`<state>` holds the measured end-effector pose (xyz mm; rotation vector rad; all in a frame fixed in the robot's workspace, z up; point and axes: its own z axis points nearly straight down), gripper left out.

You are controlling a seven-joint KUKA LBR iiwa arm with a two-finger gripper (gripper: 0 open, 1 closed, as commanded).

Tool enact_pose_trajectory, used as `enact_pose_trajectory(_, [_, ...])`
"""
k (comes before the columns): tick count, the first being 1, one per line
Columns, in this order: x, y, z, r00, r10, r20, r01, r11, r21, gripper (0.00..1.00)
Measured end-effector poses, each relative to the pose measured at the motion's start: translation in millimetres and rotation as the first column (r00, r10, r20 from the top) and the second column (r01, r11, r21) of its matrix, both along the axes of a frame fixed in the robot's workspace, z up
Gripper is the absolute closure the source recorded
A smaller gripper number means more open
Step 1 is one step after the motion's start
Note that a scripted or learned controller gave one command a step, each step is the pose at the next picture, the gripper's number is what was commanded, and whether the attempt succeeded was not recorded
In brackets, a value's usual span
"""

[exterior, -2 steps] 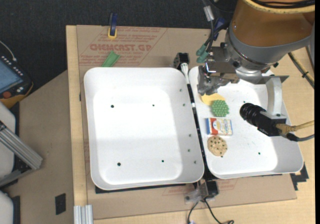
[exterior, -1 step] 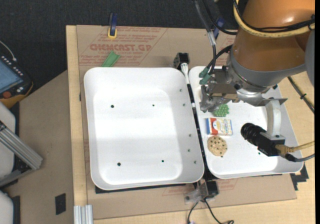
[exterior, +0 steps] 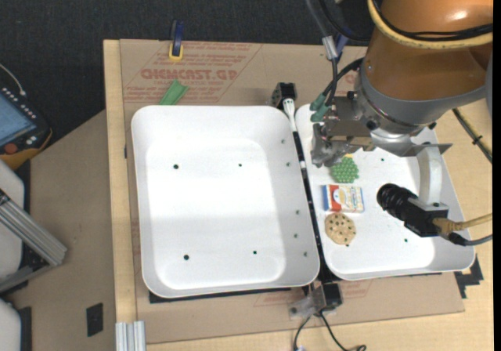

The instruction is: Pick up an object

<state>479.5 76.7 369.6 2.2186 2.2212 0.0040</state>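
My gripper (exterior: 333, 152) hangs low over the back left part of the right bin (exterior: 391, 259), under the big orange and grey wrist. Just below it lies a green bumpy object (exterior: 344, 168), touching or nearly touching the gripper's tip. A small white packet with red and blue print (exterior: 344, 199) lies in front of that. A round tan cookie (exterior: 340, 227) rests nearest the bin's front. Nothing shows held between the fingers.
The left bin (exterior: 156, 185) sits beside the right one, their rims meeting at a dark divider (exterior: 307, 185). A green piece (exterior: 172, 92) and a blue-yellow clamp (exterior: 177, 42) lie on the cardboard behind the left bin.
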Motion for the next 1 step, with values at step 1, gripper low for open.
enact_pose_trajectory(1, [-0.3,-27.1,-11.6,1.000,-0.004,-0.006,0.004,1.000,-0.001,1.00])
